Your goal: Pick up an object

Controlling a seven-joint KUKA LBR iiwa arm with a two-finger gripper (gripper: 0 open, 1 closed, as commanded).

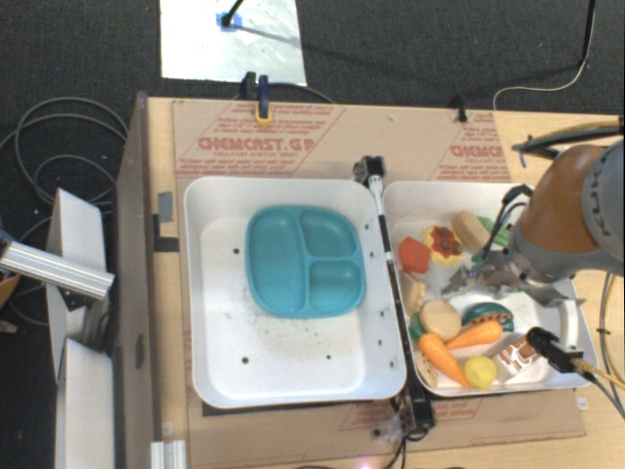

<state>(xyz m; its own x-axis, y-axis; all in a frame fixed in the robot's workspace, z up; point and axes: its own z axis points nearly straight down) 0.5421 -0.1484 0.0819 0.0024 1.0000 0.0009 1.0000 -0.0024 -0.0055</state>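
The right bin holds several toy foods. Among them are a red piece, a pizza slice, a bread piece, a beige round piece, two carrots, a yellow lemon, a teal item and a brown-and-white piece. My gripper is low inside this bin, just above the teal item and right of the red piece. The arm's wrist covers the bin's right part.
The left bin bears a teal divided plate. A black clip rail runs between the two bins. Cardboard lies under both bins, with cables on the floor at the left.
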